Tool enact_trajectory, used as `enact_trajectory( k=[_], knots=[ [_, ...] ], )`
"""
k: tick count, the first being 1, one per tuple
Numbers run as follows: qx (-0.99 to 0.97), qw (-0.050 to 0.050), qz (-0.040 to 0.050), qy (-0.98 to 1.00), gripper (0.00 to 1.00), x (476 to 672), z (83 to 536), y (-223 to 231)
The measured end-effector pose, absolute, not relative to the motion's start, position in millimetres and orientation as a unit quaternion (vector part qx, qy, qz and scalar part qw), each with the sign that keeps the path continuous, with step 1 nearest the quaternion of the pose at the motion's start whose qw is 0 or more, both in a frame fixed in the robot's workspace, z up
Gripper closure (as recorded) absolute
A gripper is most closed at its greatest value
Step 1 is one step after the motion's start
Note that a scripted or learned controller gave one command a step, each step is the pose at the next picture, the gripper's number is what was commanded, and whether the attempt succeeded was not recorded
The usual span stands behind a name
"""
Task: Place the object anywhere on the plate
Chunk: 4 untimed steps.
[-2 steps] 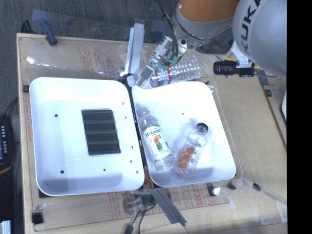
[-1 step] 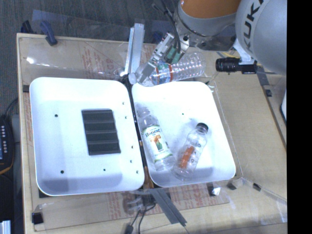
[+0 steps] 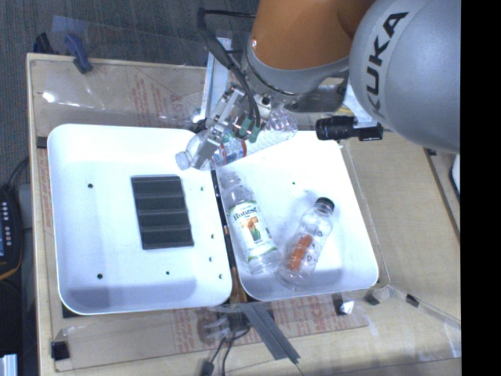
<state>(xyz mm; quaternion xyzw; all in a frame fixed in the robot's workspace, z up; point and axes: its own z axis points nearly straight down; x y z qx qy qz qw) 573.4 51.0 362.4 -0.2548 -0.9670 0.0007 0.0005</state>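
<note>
Two white bins (image 3: 117,288) on a plastic-covered wooden bench (image 3: 391,171), dark carpet (image 3: 141,6) behind

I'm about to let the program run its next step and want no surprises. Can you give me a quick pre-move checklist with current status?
1. Bottle between the gripper fingers: cannot tell; a clear bottle sits at the gripper, over the bins' shared edge.
2. Plate in the left bin, nothing on it: ok.
3. Held bottle above the plate: not ok; it is up and right of it.
4. Two other bottles, one green-labelled, one orange-labelled, lying in the right bin, away from the plate: ok.
</note>
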Motion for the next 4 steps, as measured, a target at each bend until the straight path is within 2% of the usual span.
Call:
enact_trajectory(
  k=[1,2,3,4],
  knots=[
    [-0.150,-0.002,0.0002,-0.989,1.00,561.0,377,26],
    [0.025,0.000,0.0004,-1.000,1.00,578.9,319,66],
    [0.024,0.000,0.0005,-1.000,0.00,579.0,319,65],
    [-0.043,0.001,0.0005,-0.999,0.00,620.6,270,29]
  ],
)
